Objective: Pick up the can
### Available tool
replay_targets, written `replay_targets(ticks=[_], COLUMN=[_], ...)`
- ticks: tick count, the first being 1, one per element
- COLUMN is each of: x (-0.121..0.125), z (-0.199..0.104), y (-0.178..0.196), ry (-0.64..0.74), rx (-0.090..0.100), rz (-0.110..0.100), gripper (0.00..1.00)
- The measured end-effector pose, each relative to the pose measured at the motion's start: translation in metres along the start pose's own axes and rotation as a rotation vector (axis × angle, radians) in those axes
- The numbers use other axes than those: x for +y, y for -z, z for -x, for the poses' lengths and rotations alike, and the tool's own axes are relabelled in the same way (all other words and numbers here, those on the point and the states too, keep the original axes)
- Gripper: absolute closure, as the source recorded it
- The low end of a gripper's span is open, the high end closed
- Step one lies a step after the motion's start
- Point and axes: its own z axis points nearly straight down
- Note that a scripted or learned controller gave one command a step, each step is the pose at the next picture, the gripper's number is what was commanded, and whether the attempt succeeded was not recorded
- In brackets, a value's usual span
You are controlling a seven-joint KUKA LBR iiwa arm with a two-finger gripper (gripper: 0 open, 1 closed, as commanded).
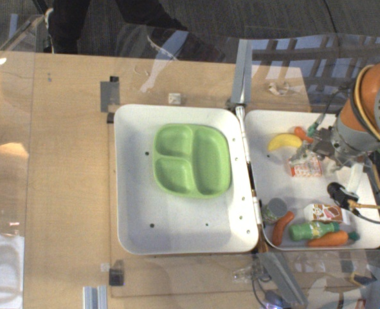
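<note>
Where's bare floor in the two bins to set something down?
Left bin: a bare band runs all around the green divided plate, widest along the near edge and left wall. Right bin: open middle strip between the banana and the can. Crowded at the near edge, with bottle, carrots and carton, and under the end effector.

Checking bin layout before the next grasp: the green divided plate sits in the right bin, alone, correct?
Not quite. The camera view shows the green divided plate alone in the left bin, not the right; the right bin holds the food items.
</note>
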Motion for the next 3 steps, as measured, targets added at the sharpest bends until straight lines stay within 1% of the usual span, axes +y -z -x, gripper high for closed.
replay_targets(ticks=[1, 2, 3], x=[0.012, 0.030, -0.034], z=[-0.022, 0.013, 0.024], y=[-0.018, 0.048, -0.018], ry=[0.249, -0.032, 0.032], rx=[-0.003, -0.001, 0.001], rz=[0.015, 0.003, 0.017], gripper=[0.00, 0.00, 0.00])
